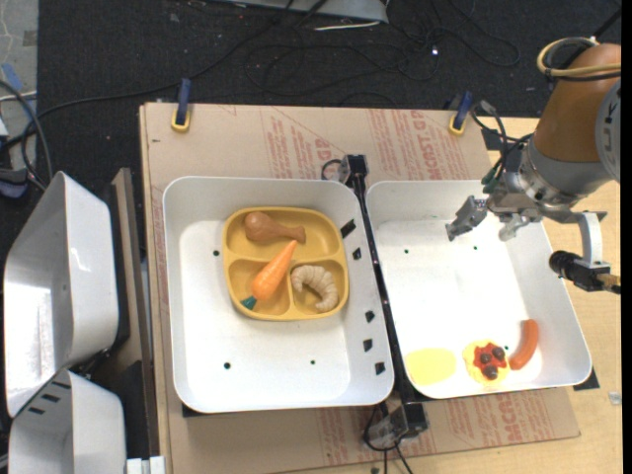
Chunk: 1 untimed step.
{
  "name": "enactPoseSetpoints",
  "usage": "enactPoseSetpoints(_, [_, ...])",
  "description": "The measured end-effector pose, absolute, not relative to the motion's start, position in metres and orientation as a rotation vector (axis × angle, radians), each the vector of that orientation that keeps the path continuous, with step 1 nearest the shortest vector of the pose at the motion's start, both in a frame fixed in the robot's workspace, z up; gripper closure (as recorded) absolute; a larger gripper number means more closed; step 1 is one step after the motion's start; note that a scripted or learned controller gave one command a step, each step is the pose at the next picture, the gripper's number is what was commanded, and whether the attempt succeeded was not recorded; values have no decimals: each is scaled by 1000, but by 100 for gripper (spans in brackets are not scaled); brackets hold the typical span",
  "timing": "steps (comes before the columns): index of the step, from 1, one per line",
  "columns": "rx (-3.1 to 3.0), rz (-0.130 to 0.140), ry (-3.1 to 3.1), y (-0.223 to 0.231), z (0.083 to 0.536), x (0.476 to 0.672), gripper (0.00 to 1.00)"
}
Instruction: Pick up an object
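My gripper hangs over the far part of the right bin, its two fingers spread apart with nothing between them. At that bin's near edge lie a flat yellow piece, a small red and dark toy and an orange sausage, all well below the gripper. In the left bin a yellow divided plate holds a brown drumstick, an orange carrot and a pale shrimp.
The grey arm with its orange band comes in from the upper right. A black divider runs between the bins. Cables lie on the dark floor behind the bench, and white bins stand at the far left.
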State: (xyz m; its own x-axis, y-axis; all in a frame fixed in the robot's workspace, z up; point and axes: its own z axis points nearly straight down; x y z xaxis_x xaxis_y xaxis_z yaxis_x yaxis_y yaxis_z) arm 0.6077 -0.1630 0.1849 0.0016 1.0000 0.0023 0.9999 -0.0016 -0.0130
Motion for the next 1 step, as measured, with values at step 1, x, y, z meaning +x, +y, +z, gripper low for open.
enactPoseSetpoints(1, [-2220,0,-2223,-163,192,611,0])
